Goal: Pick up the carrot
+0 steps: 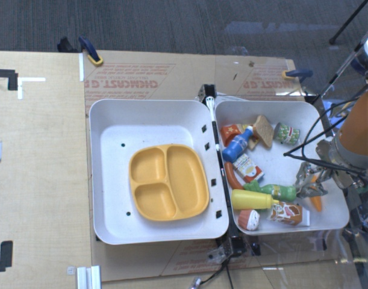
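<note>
The carrot is a small orange piece near the right wall of the right bin. Its lower tip pokes out below my gripper. The gripper hangs right over it at the bin's right side, and its metal parts cover the carrot's upper part. A bit of orange also shows through the gripper higher up. The grey arm with its orange band comes in from the right edge.
Left of the gripper lie a green bottle, a yellow bottle and a printed packet. Further back are a blue bottle, a bread slice and a green can. The left bin holds a yellow divided plate.
</note>
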Tool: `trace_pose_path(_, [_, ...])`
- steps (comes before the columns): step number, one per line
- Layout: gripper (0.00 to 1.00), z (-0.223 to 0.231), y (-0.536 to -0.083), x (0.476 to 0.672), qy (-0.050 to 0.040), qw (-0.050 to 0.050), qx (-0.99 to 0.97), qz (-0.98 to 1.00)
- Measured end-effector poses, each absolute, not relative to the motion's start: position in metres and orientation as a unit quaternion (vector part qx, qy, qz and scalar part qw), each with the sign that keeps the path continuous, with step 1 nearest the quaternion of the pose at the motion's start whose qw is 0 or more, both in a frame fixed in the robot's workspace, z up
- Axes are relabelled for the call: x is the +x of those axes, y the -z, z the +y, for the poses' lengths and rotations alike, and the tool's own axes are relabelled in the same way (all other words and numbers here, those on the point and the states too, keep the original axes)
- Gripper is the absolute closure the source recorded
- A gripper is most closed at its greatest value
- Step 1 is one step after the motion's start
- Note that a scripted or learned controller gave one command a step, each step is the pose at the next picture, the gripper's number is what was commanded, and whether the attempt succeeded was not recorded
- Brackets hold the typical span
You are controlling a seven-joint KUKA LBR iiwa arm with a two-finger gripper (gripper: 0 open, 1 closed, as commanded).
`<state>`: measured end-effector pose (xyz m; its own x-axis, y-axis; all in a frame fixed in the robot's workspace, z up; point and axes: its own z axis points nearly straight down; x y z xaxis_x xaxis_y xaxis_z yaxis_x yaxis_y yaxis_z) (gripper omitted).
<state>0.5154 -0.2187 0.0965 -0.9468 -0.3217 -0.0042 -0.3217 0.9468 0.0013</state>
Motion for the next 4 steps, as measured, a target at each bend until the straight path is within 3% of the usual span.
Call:
trace_pose_path(3, [1.0,-0.214,-0.117,0.524,-0.0019,0.006,-0.169,0.986])
trace_pose_path(4, [0.0,-0.214,-0.117,0.524,-0.0021,0.006,-0.169,0.986])
